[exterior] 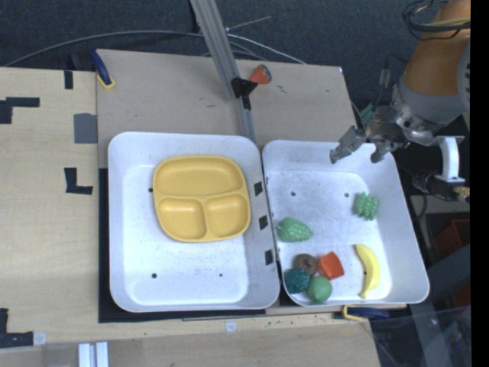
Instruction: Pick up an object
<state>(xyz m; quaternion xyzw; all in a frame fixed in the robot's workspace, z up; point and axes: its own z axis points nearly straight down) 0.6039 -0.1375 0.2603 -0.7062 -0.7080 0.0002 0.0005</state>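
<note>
Gripper [357, 151] hangs over right bin's [397, 182] 1 o'clock rim, fingers apart, holding nothing. Toys sit toward 5 o'clock: grapes [366, 206], banana [368, 269], leafy piece [293, 229], crowded cluster [312, 275]. Risk: in the cluster a finger could land on a neighbour. Left bin [122, 205] holds tray [202, 197]. Wooden bench [46, 167], dark carpet [321, 14].
</note>
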